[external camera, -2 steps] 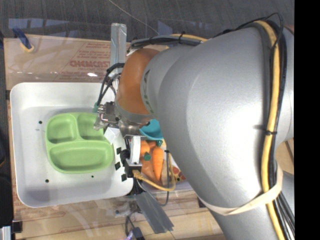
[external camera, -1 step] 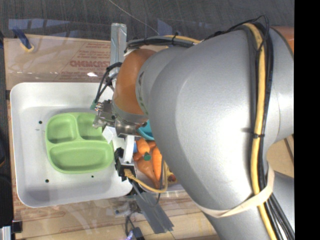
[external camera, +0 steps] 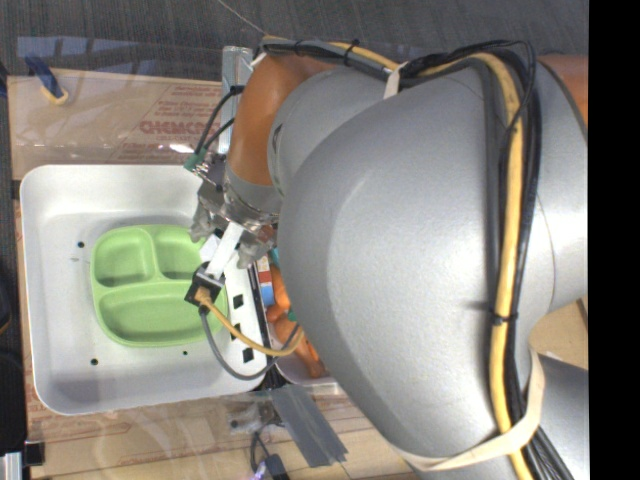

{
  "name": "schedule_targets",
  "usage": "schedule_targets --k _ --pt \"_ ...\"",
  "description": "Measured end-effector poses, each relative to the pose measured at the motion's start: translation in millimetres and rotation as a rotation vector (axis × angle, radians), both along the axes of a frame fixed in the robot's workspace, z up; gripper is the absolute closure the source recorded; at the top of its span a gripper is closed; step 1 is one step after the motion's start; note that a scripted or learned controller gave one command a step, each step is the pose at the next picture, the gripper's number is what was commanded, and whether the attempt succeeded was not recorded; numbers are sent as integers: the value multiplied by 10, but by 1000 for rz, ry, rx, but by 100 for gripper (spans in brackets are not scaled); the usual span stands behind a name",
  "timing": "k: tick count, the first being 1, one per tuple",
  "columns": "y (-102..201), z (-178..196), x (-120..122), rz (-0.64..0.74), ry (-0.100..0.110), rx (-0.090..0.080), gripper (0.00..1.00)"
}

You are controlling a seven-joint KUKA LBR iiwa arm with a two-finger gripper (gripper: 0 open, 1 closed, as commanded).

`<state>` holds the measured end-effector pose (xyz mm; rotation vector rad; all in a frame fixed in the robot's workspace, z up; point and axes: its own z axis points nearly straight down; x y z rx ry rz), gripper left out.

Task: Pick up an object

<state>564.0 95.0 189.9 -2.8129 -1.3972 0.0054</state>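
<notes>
Brown bench (external camera: 90,108) bearing 2 white bins. Left bin (external camera: 50,268) at 9 o'clock, with a green divided tray (external camera: 140,293) lying flat inside. Gripper (external camera: 230,210) at the tray's 3 o'clock edge, just above; open or closed, cannot tell. Orange items (external camera: 285,316) at the gripper's 5 o'clock, mostly hidden under the arm (external camera: 400,268). Tray likely light, stiff, slick plastic; best pinched at the raised rim or a divider

I am seeing dark floor (external camera: 120,3) running along top edge; wooden bench (external camera: 130,438) lying under clear plastic sheet (external camera: 120,108) bearing red print; blue tape (external camera: 47,80) sitting at sheet's upper-left corner.
</notes>
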Motion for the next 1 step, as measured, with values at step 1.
schedule_targets --k 1 --pt "401 -213 428 -377 3 -3 100"
